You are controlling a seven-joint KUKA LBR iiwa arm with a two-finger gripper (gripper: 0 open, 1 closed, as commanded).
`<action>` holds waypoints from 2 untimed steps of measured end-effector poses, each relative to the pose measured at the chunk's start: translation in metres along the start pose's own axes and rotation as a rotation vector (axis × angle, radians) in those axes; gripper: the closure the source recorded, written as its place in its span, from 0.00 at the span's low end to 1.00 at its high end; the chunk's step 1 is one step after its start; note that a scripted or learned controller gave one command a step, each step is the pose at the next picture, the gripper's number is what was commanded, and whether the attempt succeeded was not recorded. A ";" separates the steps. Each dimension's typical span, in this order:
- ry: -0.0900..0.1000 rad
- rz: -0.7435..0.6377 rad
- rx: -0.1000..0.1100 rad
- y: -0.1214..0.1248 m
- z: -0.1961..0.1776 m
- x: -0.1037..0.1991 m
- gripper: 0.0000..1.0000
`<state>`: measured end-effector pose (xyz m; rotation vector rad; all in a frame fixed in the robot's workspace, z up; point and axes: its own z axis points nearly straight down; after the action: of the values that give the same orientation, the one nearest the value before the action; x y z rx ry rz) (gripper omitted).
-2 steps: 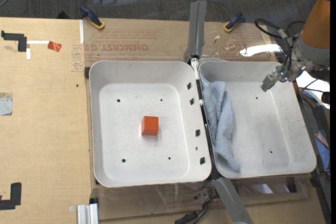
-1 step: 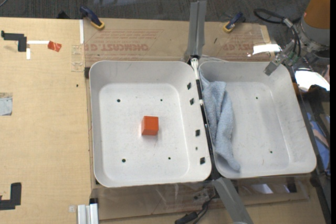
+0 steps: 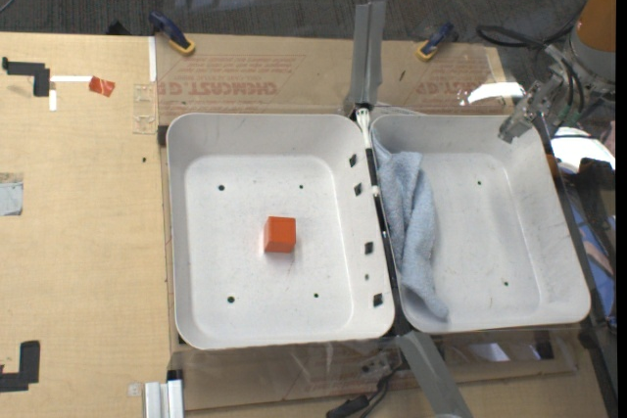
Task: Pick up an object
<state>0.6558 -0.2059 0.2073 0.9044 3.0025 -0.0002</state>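
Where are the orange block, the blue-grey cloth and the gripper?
orange block [image 3: 280, 234]: camera view, top face.
blue-grey cloth [image 3: 409, 220]: camera view, middle fold.
gripper [image 3: 519, 123]: camera view, tip at the right bin's far corner.

Cardboard-topped bench [image 3: 78, 240], two white bins [image 3: 196, 240] side by side

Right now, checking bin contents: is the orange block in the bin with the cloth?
No, the orange block sits in the left bin; the cloth lies in the right bin.
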 end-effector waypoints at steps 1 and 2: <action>-0.001 -0.435 -0.001 -0.028 -0.042 0.013 1.00; -0.002 -0.864 -0.002 -0.024 -0.049 0.009 1.00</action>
<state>0.6342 -0.2210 0.2560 -0.4349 3.1038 -0.0011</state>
